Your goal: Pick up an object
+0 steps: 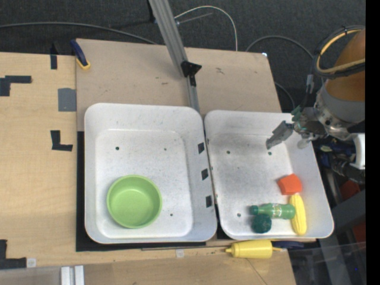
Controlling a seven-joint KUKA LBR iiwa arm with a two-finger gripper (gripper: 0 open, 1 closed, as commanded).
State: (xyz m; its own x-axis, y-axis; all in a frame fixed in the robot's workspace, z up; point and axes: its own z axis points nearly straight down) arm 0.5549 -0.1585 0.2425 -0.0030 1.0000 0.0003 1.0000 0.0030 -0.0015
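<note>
- You see the grey arm with its orange band (pixel 347 55) reaching in from the upper right of the frame, its wrist above the right edge of the right-hand shallow white bin (pixel 237 177).
- The two-finger gripper (pixel 279 136) hangs over the upper right part of that bin; one dark finger (pixel 278 135) slants down and to the left, and you cannot tell from here whether the fingers are apart or together. Nothing shows between them.
- Look to the lower right of the same bin for the objects: a small orange block (pixel 290 184) lies well apart from the gripper, lower in the frame.
- Just below the block, a yellow banana-shaped toy (pixel 298 213) lies along the bin's right wall.
- A green plastic bottle (pixel 274 211) lies on its side, touching the yellow toy's left flank, and a dark teal chunky piece (pixel 260 222) sits against the bottle's lower left.
- In the left-hand shallow white bin (pixel 142 123), a light green round bowl (pixel 134 201) stands upright in the lower left part.
- Outside the bins, at the bottom edge of the frame, a yellow squeeze bottle (pixel 252 249) lies on its side on the bench just below the right bin's front rim.
- A grey metal pole (pixel 169 25) runs from the top of the frame down to the gap between the two bins.
</note>
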